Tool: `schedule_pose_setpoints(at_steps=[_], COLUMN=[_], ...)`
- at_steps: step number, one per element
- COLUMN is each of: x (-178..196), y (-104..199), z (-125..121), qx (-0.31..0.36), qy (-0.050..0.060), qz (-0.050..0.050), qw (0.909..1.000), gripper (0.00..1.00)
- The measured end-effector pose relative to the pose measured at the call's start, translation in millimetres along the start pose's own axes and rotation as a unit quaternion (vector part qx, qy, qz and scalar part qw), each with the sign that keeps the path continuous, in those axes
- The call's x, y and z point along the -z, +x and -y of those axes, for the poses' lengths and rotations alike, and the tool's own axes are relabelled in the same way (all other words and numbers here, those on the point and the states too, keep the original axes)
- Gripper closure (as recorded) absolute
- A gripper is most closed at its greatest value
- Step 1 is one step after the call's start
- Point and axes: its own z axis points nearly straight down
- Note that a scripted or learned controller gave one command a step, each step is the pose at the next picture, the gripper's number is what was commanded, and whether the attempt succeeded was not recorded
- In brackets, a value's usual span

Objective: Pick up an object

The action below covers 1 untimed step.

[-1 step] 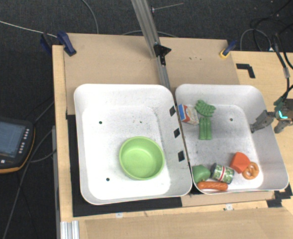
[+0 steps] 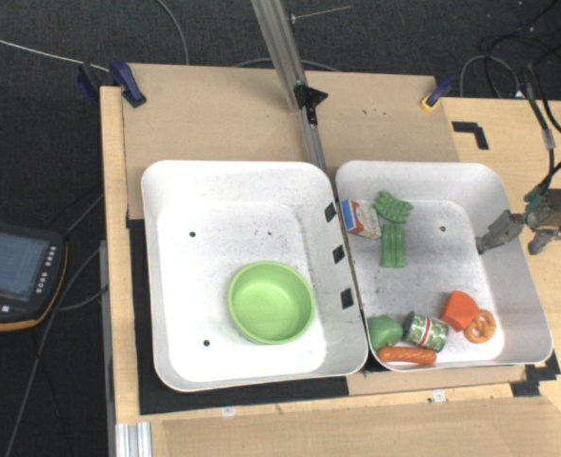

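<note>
Camera view showed the hand (image 2: 514, 233) spread wide, holding nothing; best descend squarely over the orange cup (image 2: 459, 308) just below-left, avoiding the pretzel (image 2: 481, 326).

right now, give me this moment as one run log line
gripper: at right bin right rim, holding nothing | green bowl: left bin | toys: right bin | pick: not yet done

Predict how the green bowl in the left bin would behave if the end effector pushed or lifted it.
The green bowl looks like thin plastic, so probably light and stiff. Sitting upright on a flat bin floor, it would likely slide rather than tip. Its smooth rounded rim may slip from a pinch.
</note>
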Motion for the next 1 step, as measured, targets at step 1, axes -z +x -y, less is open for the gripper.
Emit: schedule_pose_setpoints(at_steps=[1], x=[-44.1], y=[-6.2], z=[2.3], qx=[0.0], qy=[0.002], qz=[0.0], qw=[1.0], gripper=[0.0])
